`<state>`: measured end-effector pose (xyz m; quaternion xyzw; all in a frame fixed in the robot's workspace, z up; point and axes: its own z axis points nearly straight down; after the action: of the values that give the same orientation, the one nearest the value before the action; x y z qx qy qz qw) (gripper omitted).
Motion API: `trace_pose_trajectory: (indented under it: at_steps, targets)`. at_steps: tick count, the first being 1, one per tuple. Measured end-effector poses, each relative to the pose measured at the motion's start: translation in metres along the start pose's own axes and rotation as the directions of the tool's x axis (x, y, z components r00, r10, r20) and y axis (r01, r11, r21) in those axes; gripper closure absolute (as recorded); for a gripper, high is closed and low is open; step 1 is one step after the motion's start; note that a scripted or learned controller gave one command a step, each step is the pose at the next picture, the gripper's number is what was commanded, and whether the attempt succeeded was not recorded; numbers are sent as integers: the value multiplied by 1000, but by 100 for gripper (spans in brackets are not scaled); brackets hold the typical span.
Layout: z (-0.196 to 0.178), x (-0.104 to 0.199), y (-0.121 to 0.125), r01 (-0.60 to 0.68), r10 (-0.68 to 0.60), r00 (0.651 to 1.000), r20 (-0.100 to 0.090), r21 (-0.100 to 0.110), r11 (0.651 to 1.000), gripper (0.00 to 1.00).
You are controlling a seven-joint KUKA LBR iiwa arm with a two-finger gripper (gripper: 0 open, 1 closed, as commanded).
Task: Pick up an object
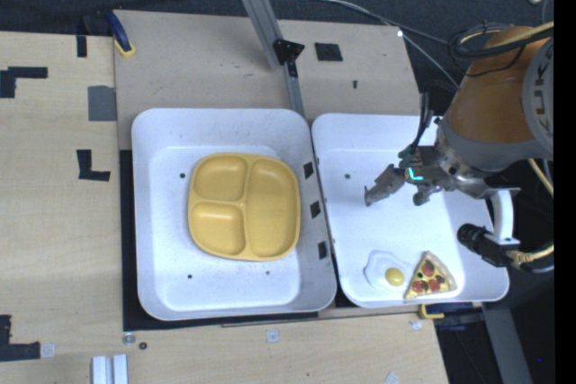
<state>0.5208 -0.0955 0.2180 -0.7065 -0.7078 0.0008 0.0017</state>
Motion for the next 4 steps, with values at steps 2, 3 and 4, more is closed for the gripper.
trace_pose_trajectory:
  at_steps: [2, 3, 4]
  targets:
    - [63, 1, 4, -1, 1, 1000, 1, 4, 1000, 0]
    - [117, -1, 12, -1, 1, 1000, 1, 4, 1000, 0]
    - [132, -1, 13, -2, 2, 1000, 3, -3, 1000, 0]
